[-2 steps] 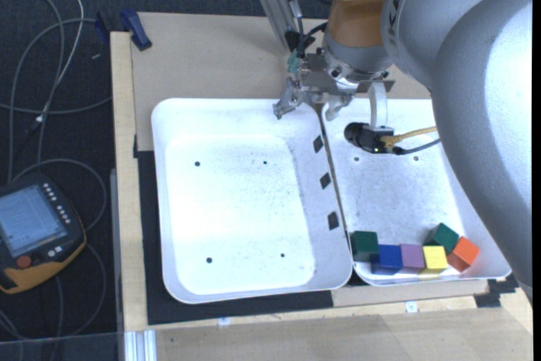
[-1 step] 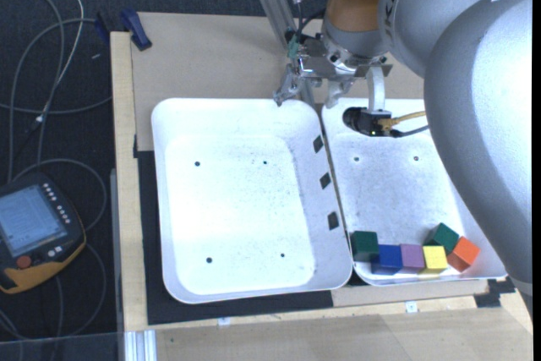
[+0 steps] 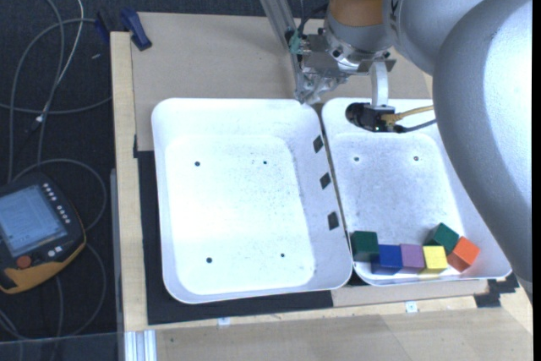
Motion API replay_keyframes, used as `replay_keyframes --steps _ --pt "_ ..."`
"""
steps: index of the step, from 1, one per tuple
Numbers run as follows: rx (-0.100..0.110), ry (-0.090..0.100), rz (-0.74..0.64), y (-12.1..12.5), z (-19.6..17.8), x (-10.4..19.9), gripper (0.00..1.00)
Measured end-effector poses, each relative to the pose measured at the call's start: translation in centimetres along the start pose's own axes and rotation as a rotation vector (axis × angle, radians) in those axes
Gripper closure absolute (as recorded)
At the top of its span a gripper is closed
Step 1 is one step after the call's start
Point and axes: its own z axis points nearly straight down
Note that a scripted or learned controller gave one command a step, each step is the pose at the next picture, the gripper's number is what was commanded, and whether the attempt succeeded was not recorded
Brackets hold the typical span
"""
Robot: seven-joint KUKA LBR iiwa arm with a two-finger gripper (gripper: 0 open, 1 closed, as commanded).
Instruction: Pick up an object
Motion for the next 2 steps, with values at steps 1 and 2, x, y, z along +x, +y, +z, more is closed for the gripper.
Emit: replay_keyframes --steps 1,2 --pt "-0.006 0.003 0.000 -3.3 -9.3 2.5 1.00" --pt "0.015 0.000 0.006 -3.8 0.6 1.4 1.00"
